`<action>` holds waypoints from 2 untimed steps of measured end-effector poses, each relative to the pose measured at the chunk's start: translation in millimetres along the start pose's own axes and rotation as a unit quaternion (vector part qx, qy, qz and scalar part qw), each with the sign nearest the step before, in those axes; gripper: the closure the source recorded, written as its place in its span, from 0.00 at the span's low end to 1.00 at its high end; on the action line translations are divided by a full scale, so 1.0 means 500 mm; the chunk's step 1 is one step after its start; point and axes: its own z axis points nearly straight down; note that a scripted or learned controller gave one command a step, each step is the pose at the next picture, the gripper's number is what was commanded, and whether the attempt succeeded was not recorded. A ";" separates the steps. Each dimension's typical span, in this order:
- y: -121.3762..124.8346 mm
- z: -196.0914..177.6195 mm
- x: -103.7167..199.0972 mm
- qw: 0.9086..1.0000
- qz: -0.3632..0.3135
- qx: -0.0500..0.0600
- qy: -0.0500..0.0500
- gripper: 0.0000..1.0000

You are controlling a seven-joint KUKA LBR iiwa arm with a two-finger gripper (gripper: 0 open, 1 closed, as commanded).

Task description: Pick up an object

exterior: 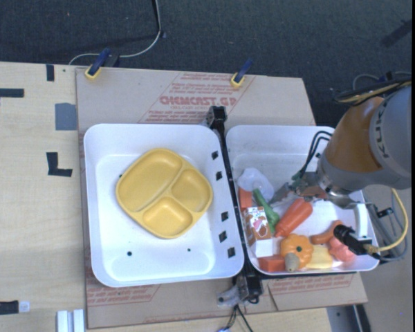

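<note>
The grey arm [373, 147] enters from 3 o'clock and bends down over the right bin [277, 146], its orange band covering that bin's 3 o'clock wall. The gripper [291, 187] hangs low near the middle of the bin, a dark tangle seen from above; whether the claw is spread or pressed together cannot be told, and nothing can be seen pinched in it. The carrot [295, 216] lies tilted just at 6 o'clock of the gripper, its thick end toward the wrist; whether the two touch is unclear. At 9 o'clock of the gripper sit a crumpled clear plastic thing [254, 180] and a green piece [265, 206], the latter partly under the carrot's tip. A printed packet [257, 222] lies against the bin's 9 o'clock wall. Along the 6 o'clock wall crowd an orange pumpkin-like toy [297, 250], a pale yellow piece [321, 257] and a pink-red piece [342, 252], overlapping and hard to separate. The left bin [97, 140] holds a yellow divided plate [164, 192], lying flat and well apart from the arm.
</note>
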 end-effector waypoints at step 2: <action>-0.062 -0.022 0.012 1.000 -0.001 -0.004 -0.001 1.00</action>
